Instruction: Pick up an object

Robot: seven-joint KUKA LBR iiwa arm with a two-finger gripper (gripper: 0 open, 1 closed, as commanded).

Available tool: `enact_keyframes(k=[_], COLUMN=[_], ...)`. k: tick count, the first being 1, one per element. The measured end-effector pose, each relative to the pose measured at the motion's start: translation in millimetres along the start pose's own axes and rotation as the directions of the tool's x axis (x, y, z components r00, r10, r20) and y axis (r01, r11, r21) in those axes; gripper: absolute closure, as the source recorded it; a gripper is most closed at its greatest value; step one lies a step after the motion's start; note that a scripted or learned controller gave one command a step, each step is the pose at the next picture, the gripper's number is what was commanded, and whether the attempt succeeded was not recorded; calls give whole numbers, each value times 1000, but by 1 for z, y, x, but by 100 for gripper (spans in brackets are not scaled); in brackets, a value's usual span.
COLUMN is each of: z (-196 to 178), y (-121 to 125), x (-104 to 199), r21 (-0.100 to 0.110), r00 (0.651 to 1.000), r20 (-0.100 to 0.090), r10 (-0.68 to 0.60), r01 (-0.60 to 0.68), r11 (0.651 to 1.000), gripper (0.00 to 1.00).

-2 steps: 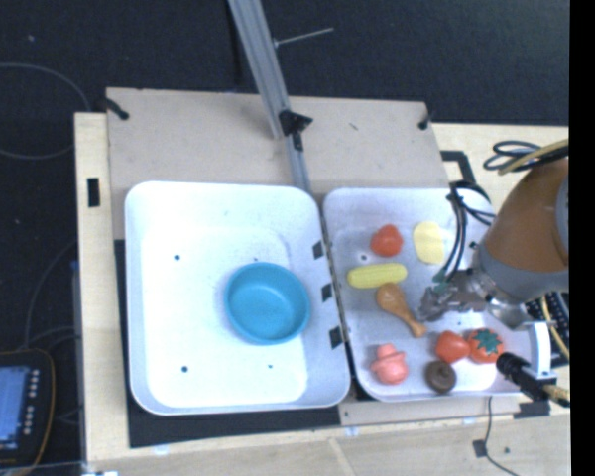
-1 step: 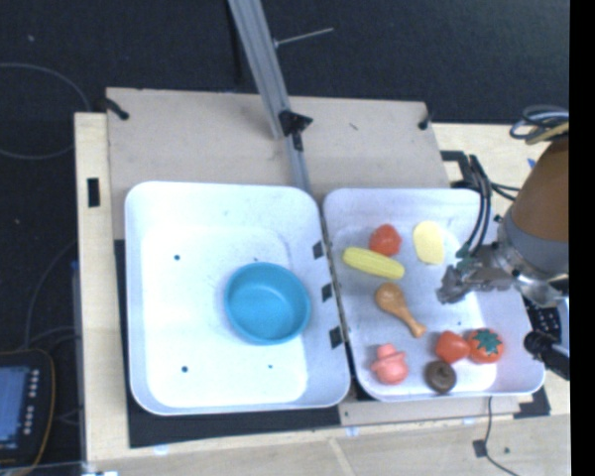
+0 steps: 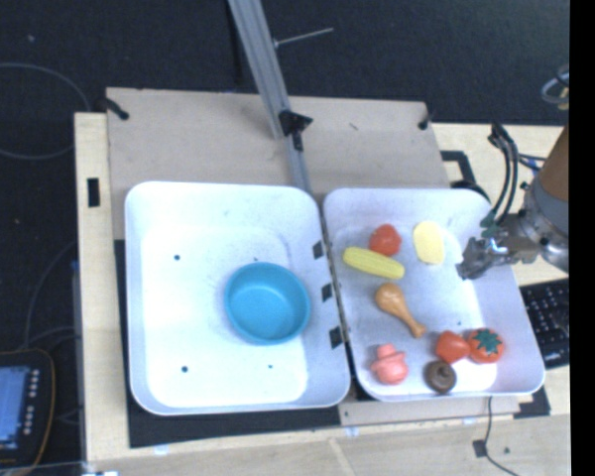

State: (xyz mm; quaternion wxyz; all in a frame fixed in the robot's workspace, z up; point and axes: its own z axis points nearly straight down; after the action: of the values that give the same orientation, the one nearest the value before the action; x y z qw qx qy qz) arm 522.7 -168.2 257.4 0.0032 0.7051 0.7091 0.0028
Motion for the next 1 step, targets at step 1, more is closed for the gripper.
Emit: enact_keyframes(k=[1], z=[-44], y=[2], x=[-1], r21=[1], r00=[1000], r20=[0], r10=[-2], r01=[2], r11=[1000], gripper=[100])
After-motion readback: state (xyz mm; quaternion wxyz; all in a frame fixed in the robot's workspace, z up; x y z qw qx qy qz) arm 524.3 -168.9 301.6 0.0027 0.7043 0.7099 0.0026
